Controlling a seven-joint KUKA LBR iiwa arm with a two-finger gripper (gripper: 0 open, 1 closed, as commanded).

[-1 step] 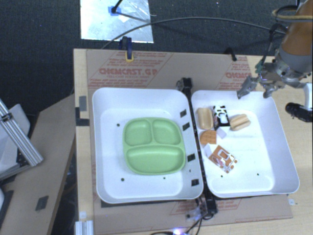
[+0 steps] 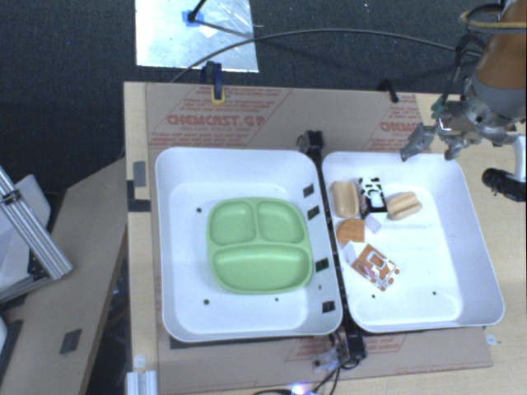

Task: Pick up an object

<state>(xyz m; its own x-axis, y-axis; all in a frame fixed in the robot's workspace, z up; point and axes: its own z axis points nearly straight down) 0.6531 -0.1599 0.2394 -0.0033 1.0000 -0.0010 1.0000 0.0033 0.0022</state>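
Fingers of your gripper were spread apart, holding nothing, above the right bin's far rim. Inside that bin lay a bread roll, too small to read any label. Beyond it, the board read "CHEMCAST GP".

Light is even and fairly bright, falling from above onto the 2 shallow white plastic bins, which look clean white without burnt-out patches. Shadows are soft and short, showing mainly under the bins' raised rims. The crinkled silver foil sheet beyond the desk's far edge gives a pale, washed-out glare. The dark carpet around the tan cardboard-covered desk reads grainy. Detail is slightly soft overall, and the grey metal claw near the far right corner looks a little blurred.
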